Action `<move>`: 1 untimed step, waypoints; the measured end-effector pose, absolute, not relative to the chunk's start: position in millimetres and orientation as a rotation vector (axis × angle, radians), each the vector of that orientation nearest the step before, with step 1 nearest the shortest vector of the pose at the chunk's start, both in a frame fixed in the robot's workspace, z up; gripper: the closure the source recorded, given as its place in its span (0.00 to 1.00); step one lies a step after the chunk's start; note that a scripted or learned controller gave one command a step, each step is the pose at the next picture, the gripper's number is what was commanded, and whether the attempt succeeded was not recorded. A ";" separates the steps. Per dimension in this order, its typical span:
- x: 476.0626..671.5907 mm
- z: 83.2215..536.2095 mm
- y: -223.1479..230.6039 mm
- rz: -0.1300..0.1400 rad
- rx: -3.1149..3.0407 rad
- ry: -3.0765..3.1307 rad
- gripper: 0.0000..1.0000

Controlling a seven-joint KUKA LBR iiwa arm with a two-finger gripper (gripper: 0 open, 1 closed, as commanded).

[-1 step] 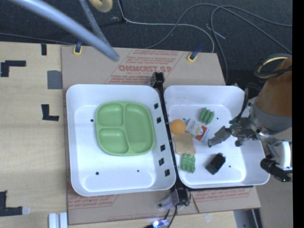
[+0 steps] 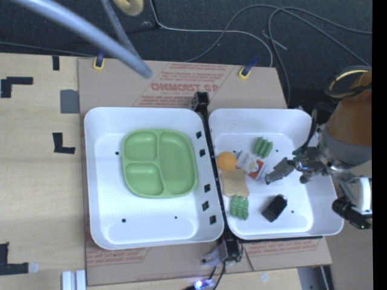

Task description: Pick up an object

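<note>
Black block lies just below gripper.

Tabletop: light wood surface with several black angular marks and one grey square patch on its left part. A brown cardboard sheet with red printing lies flat on it, held at the far edge by two small clips, one yellow and one yellow-and-blue. Two shallow white bins sit side by side on the cardboard, left bin and right bin, rims touching along a black centre divider.
</note>
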State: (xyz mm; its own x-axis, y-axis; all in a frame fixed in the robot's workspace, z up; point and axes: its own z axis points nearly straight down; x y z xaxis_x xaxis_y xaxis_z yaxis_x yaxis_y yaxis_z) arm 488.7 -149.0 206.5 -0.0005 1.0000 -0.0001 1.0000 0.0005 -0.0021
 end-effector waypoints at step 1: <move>484.3 157.4 -157.2 0.006 -2.218 -2.217 0.00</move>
